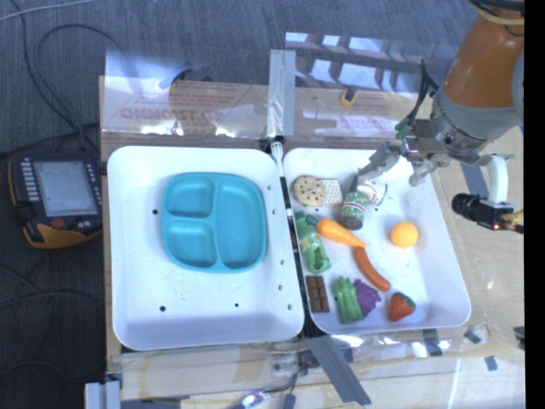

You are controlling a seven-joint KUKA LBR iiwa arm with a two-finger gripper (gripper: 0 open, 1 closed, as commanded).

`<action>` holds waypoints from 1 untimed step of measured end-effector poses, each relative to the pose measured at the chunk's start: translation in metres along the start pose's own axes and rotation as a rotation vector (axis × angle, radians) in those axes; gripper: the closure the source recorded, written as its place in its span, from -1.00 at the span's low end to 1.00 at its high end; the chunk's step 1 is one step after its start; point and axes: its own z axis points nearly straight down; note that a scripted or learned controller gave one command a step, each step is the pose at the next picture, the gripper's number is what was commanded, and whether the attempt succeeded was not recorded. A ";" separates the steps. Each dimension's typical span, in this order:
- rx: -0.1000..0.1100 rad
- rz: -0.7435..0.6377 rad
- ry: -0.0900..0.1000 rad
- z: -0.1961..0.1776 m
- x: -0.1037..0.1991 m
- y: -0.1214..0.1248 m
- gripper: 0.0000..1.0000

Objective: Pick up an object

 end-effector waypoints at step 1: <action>0.000 -0.281 0.001 0.135 -0.022 -0.066 -1.00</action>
